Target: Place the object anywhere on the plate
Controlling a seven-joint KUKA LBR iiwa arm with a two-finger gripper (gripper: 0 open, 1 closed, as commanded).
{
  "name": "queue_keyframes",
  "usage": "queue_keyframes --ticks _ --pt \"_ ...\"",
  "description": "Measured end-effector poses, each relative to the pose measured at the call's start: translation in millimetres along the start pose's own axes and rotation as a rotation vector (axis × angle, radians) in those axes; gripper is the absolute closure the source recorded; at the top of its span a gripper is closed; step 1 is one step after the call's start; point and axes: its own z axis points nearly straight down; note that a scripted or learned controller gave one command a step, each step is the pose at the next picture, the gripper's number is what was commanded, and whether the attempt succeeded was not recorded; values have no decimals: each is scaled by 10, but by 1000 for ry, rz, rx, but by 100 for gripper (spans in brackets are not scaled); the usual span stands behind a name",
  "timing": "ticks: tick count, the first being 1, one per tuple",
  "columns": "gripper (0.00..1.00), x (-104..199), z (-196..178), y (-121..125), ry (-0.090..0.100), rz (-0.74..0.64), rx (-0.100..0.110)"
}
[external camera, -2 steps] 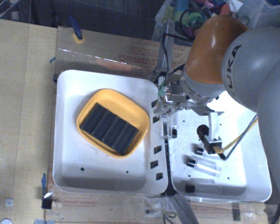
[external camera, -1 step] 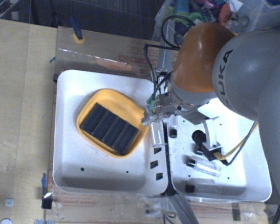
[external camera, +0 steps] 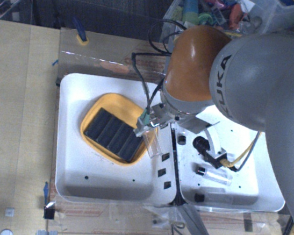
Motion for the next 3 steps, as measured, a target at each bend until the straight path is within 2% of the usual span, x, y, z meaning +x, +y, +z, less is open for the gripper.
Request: queue_keyframes --ticks 1,2,3 --pt "100 210 330 823 -3 -98 -4" --pt "100 137 126 873 -5 -203 -8" --pt "100 274 -14 1016 -5 -337 -8"
